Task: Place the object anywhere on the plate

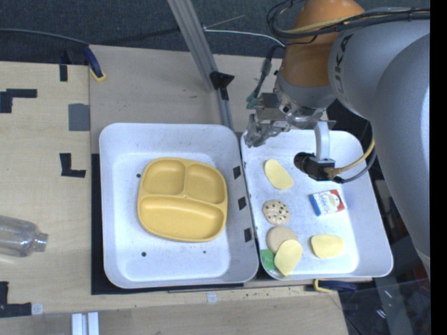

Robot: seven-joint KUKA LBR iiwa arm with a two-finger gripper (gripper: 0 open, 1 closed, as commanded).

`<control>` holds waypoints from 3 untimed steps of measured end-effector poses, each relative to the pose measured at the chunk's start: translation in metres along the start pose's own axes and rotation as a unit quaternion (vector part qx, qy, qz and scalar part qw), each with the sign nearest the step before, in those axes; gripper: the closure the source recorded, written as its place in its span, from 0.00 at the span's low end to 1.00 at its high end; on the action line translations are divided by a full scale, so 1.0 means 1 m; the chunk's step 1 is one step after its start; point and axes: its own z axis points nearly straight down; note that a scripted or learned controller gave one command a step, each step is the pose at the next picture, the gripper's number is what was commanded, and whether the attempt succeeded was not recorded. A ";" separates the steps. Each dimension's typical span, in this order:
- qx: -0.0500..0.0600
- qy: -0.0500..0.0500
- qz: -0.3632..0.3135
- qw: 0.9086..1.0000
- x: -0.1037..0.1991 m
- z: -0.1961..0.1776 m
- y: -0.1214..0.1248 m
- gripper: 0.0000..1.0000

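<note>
A yellow three-compartment plate (183, 199) lies in the left bin (119, 187) with nothing on it. The right bin (363, 250) holds the loose items: a pale yellow oval (278, 174), a chocolate-chip cookie (276, 211), a beige round piece (279, 236), a yellow-green piece (288, 256), a yellow lump (327, 246) and a small red, white and blue carton (327, 202). My gripper (257, 135) hangs over the right bin's back left corner, above and behind the pale yellow oval. Nothing shows between its fingers.
A slanted metal pole (199, 47) runs down to the bins' back edge. A clear plastic bottle (17, 237) lies on the bench at the far left. A black cable connector (312, 165) hangs from the wrist over the right bin.
</note>
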 end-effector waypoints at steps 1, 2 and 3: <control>0.003 0.000 0.000 1.000 0.028 0.051 -0.025 1.00; -0.003 0.000 0.001 1.000 0.013 -0.004 -0.017 1.00; 0.001 -0.001 0.001 1.000 0.016 0.032 -0.032 1.00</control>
